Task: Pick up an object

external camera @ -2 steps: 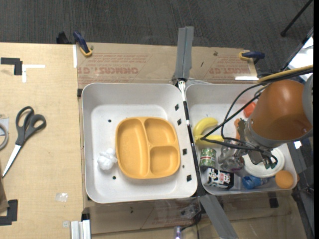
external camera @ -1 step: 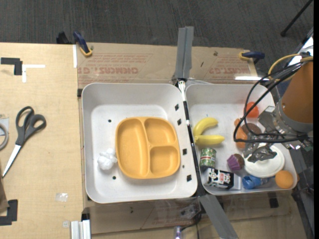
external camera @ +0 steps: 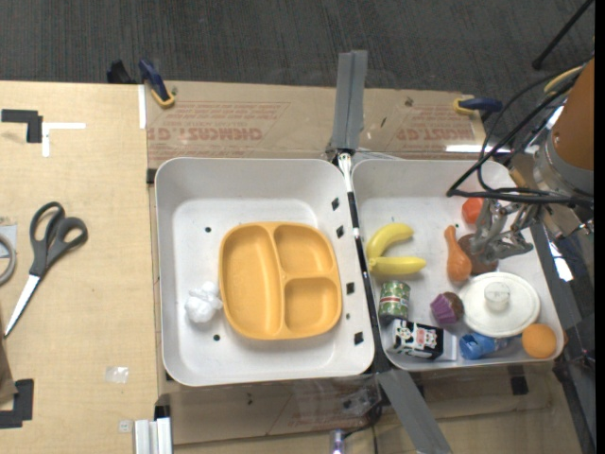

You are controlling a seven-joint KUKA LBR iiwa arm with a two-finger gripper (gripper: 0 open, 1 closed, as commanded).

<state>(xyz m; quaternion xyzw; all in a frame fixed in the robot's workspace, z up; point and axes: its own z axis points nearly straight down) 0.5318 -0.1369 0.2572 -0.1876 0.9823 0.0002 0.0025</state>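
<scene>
The slim orange-brown carrot-shaped toy (external camera: 458,254), lying in the right white bin (external camera: 430,180) beside the round white lid (external camera: 498,303), is approached by the gripper (external camera: 499,235), fingers seemingly parted around nothing; descent and closure are judged next.

a robot lab: plywood bench (external camera: 76,329), clamped cardboard (external camera: 246,126), twin white bins (external camera: 180,282).

The cardboard sheet (external camera: 284,121) behind the bins carries red print, upside down and mirrored from here, seemingly "CHEMICALS"; smaller lines beneath it are illegible.
</scene>
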